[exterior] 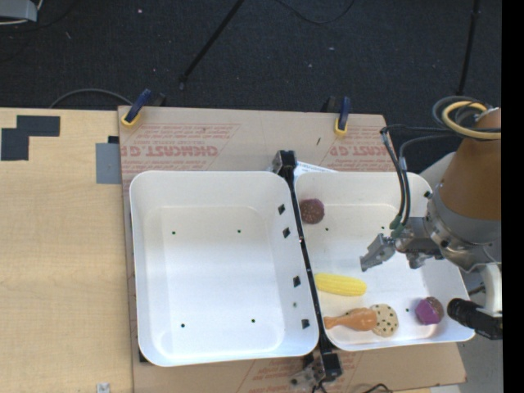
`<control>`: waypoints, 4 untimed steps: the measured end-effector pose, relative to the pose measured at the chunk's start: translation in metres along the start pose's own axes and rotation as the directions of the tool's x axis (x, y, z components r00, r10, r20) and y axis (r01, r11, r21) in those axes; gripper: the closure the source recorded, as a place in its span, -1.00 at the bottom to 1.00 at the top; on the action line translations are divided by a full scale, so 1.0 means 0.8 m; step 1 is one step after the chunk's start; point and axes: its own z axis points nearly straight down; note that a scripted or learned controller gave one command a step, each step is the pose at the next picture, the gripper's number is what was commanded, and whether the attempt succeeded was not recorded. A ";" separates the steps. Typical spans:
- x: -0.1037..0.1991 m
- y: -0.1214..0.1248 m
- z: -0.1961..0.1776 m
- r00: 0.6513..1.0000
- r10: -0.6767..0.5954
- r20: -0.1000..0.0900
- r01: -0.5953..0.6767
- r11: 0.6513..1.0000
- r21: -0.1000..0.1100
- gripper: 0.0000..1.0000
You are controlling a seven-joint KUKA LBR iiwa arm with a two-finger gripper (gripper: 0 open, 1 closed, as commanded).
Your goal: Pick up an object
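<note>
- Step in hand, as judged: approach phase of the pick. The gripper point(378, 255) is seen low over the right bin point(360, 199), near its middle, w/ the arm entering from the right side of the view.
- Tool state: nothing is seen held between the fingers. How far they are spread can't be told; the tip is small and dark at this res.
- Task's thing: no single object is named, so any item in the right bin is taken as a candidate. Closest to the tool is the yellow corn cob point(341, 284), lying flat just below-left of the gripper, apart from it.
- Next move, as judged: the tool would need to be shifted toward the cob, lined up across its narrow width, lowered, then closed. A roll of the cob is a prob. risk.
- Right bin contents: corn cob; a dark reddish round item point(312, 211), poss. a berry-type toy, near the divider at the far side; an orange drumstick-like piece point(352, 321) touching a speckled cookie-like disc point(385, 320) at the near edge; a purple round item point(428, 310) at the near right corner.
- Left bin point(151, 219): only the white floor w/ small dark dots is seen.
- Both bins are set side by side on a cardboard sheet point(205, 142) held by two clamps.
</note>
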 end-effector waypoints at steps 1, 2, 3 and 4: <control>0.000 0.001 -0.002 1.000 0.000 0.000 0.000 1.000 -0.005 -1.00; 0.006 0.005 0.053 1.000 -0.001 0.000 0.001 1.000 0.000 -1.00; 0.007 0.016 0.115 1.000 0.000 0.000 0.000 1.000 0.000 -1.00; 0.005 0.015 0.194 1.000 0.000 0.000 0.000 1.000 0.001 -1.00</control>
